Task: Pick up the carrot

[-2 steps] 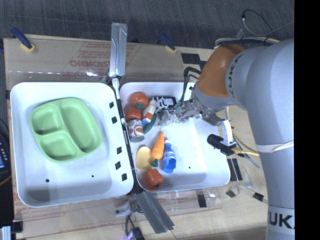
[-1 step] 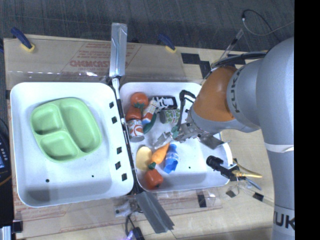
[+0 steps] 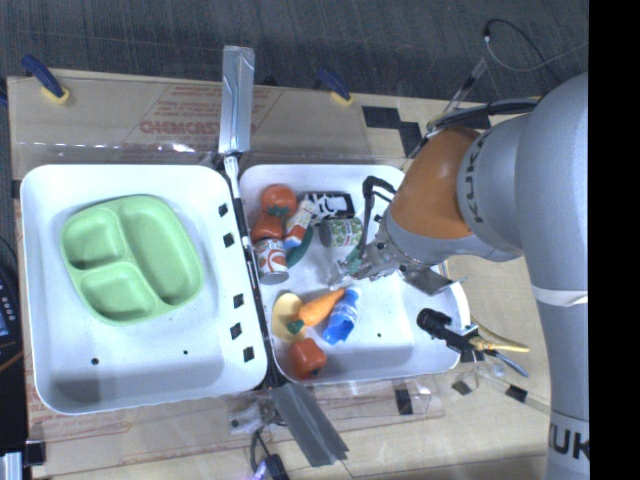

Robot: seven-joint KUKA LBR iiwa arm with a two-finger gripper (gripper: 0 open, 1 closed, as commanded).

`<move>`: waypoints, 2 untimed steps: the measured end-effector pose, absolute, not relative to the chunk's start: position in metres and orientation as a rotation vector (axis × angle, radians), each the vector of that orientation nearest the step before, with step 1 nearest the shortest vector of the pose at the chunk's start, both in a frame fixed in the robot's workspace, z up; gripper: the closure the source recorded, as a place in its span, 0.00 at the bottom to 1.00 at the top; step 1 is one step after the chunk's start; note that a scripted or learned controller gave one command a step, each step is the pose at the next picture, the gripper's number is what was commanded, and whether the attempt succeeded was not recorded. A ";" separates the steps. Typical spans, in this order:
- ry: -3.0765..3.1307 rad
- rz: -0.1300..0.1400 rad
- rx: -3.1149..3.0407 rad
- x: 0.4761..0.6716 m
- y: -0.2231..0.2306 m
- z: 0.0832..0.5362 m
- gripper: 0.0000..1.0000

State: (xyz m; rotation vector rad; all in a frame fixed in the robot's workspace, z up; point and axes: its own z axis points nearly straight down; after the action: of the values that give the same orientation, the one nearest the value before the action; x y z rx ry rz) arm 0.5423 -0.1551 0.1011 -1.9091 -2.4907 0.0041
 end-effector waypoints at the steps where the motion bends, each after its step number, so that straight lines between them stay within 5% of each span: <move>1: -2.356 0.002 -2.076 0.551 -0.126 0.142 1.00; 2: -2.356 0.002 -2.077 0.551 -0.126 0.142 0.00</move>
State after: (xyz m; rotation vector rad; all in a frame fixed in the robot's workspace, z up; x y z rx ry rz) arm 0.5514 -0.1264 0.1415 -2.0767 -2.3557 0.0022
